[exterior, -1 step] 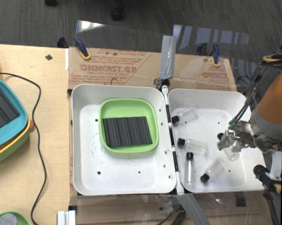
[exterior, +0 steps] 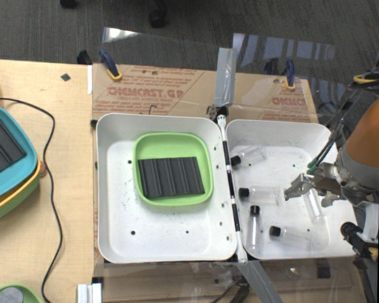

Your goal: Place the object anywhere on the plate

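Vials (exterior: 254, 226), clear with black caps, lie scattered in the right bin (exterior: 274, 129) apart from the green plate (exterior: 174, 144), gripper (exterior: 300, 187) hovering, finger state undeterminable; risk judged: smooth round glass may roll or slip from pinch.

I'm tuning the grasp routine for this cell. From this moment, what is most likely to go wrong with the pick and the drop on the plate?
1. The clear vials in the right bin are see-through and lie scattered, so the gripper may close on nothing or knock one away.
2. Round vials probably roll or slip once nudged.
3. The green plate sits in the left bin, past the raised divider; a low carry might clip it.
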